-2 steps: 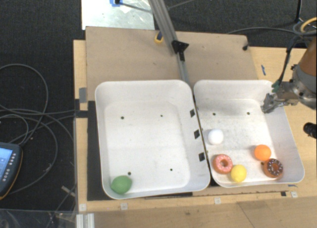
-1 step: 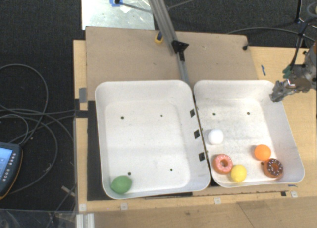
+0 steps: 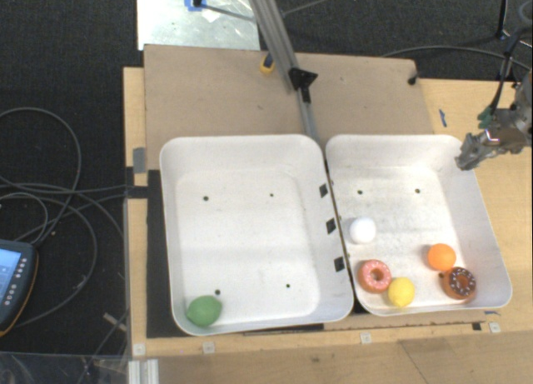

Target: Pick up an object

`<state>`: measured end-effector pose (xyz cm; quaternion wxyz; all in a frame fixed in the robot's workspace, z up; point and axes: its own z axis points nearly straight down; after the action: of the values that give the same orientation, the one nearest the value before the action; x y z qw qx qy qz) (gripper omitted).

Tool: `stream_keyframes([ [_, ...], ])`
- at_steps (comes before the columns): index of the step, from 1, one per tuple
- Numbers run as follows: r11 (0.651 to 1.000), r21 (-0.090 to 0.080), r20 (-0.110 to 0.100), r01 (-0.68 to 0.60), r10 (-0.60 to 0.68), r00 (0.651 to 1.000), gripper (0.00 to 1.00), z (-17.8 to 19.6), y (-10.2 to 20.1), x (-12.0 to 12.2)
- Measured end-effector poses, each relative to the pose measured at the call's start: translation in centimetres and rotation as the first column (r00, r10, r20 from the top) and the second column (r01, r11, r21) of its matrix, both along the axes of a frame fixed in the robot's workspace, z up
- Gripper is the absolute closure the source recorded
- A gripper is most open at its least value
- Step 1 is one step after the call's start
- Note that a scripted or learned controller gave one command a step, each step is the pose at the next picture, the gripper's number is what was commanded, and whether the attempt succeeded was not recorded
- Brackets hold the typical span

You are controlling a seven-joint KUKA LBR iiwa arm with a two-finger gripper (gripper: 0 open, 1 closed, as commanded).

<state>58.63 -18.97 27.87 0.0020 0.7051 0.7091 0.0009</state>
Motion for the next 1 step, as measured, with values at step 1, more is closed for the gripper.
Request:
stream_keyframes([
  [1,1.0,0.003,-0.003,-0.005,0.005,1.0,1.0,-0.1,5.05,-0.15],
])
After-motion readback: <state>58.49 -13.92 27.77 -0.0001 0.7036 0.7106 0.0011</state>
